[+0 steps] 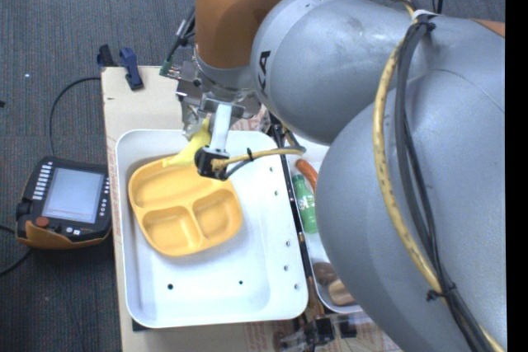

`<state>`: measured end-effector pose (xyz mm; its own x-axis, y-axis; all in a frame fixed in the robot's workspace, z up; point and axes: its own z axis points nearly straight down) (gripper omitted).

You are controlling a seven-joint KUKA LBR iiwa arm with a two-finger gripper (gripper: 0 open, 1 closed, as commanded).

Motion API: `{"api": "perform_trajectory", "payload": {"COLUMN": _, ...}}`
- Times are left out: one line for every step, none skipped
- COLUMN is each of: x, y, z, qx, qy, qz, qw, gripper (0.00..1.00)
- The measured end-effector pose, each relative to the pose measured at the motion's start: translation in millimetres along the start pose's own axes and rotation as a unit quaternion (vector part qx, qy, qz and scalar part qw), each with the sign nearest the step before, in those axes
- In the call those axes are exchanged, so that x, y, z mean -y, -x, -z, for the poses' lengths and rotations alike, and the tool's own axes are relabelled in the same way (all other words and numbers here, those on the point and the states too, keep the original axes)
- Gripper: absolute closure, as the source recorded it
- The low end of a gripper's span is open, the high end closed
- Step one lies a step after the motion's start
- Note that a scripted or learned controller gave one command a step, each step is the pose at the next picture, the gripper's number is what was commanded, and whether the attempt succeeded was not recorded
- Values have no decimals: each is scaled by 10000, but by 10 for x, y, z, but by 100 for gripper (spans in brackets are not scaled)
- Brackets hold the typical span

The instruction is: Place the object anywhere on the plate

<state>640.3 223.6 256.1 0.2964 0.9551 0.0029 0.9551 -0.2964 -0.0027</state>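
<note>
A yellow plate [183, 213] with three compartments lies in the left white bin [247, 276], toward its far left. My gripper [200, 121] hangs over the bin's far edge, just beyond the plate's far rim, mostly hidden under the wrist. A yellow, banana-like object [190, 149] slants from under the gripper down to the plate's far rim. Whether the gripper grips it is hidden from me.
The grey arm covers most of the right bin. In the strip of it that shows lie a green bottle [307, 207], an orange object [307, 171] and brown items [332, 283]. A teach pendant [66, 202] sits on the floor at left. Blue clamps [125, 66] grip the bench's far corner.
</note>
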Motion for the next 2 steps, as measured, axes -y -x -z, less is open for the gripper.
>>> {"api": "perform_trajectory", "payload": {"x": -20, "y": 26, "z": -288, "qx": 34, "qy": -33, "qz": 982, "qw": 9952, "gripper": 100}}
{"api": "perform_trajectory", "payload": {"x": -18, "y": 20, "z": -281, "qx": 31, "qy": -29, "qz": 990, "qw": 9951, "gripper": 0}}
